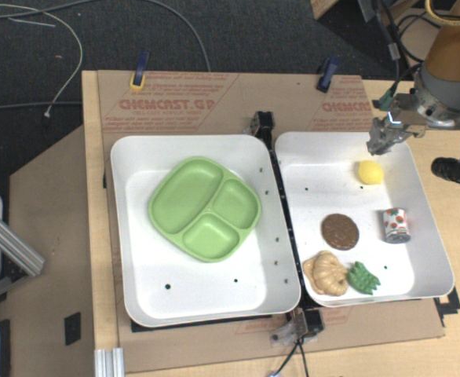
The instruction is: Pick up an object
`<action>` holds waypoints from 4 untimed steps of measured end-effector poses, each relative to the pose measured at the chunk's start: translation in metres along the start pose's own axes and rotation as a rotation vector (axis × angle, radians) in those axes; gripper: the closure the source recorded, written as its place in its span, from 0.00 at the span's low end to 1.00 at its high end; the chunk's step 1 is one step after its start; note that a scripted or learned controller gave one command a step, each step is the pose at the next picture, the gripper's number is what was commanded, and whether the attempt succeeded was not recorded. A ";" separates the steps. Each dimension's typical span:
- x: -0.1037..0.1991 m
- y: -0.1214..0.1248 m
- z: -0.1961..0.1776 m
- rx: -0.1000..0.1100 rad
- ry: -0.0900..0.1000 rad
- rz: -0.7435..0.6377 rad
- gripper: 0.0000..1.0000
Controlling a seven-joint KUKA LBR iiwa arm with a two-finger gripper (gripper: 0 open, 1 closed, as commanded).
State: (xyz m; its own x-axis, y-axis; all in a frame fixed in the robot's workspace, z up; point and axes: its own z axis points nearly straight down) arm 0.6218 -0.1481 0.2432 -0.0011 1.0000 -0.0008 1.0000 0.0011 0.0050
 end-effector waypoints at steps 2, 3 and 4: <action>0.104 -0.027 0.008 0.008 0.002 -0.001 1.00; 0.156 -0.051 0.000 0.008 0.004 -0.004 1.00; 0.199 -0.069 -0.003 0.009 0.004 -0.004 1.00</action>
